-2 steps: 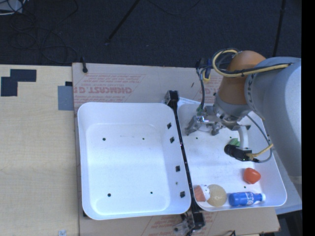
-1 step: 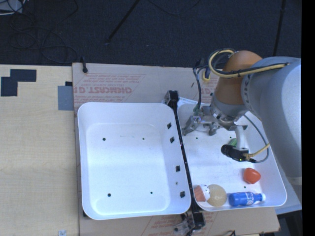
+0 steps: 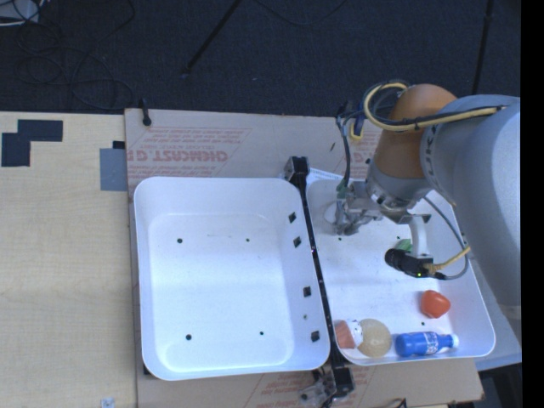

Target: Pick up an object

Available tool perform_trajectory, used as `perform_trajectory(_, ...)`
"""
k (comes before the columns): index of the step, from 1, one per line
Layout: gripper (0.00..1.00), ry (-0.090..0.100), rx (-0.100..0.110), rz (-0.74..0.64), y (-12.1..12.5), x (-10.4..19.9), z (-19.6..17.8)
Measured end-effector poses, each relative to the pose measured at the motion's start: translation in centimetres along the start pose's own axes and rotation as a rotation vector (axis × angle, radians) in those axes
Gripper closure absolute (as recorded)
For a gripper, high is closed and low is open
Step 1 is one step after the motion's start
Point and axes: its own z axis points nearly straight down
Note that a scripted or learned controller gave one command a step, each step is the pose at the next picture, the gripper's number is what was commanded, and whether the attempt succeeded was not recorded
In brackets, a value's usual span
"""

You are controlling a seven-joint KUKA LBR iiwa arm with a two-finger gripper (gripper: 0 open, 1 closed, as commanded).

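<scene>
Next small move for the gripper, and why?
Probably shift toward the near end of the right bin: the gripper sits low at the far end over bare floor, while the red object, blue bottle and cream ball lie there.

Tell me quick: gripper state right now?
Gripper: cannot be told; it is low in the right bin, with no object seen in it.

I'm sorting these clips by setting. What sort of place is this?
Probably a robotics lab: two white bins on a cardboard-covered bench, loose cables on dark carpet, and a grey arm's end effector over the right bin.
</scene>
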Motion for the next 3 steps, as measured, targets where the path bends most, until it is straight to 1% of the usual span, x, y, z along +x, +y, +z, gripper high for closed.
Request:
perform_trajectory(1, 0.00, -0.001, -0.003, 0.000, 0.1, 0.0, 0.0)
perform_trajectory(2, 0.00, -0.003, -0.008, -0.003, 0.2, 0.4, 0.9)
perform_trajectory(3, 1.00, -0.002, -0.007, -0.002, 0.1, 0.3, -0.1)
